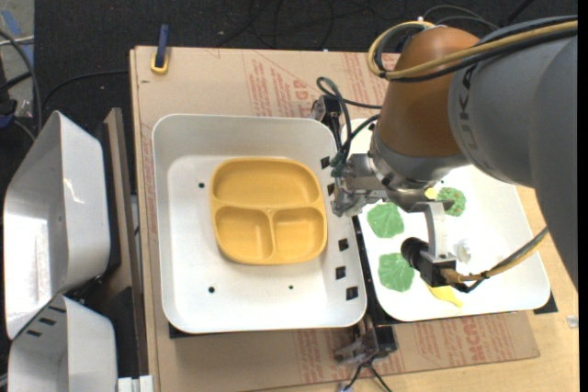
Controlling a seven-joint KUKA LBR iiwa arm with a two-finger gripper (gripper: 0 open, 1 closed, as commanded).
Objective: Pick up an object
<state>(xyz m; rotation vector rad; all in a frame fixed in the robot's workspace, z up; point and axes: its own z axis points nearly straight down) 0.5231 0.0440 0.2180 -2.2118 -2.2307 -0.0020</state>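
Your arm (478, 106) hung over the right bin (524, 289), hiding much of it; whether the jaws were wide or narrow, you couldn't tell. Green leaf-shaped pieces (386, 220) lay in that bin beside a small yellow item (447, 296). The left bin (184, 289) held a yellow divided tray (269, 208).

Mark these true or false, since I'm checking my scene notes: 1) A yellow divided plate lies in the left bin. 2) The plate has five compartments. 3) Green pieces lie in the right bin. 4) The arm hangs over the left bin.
1) True: the yellow plate lies in the left bin.
2) False: it has three compartments.
3) True: green pieces lie in the right bin.
4) False: the arm hangs over the right bin.
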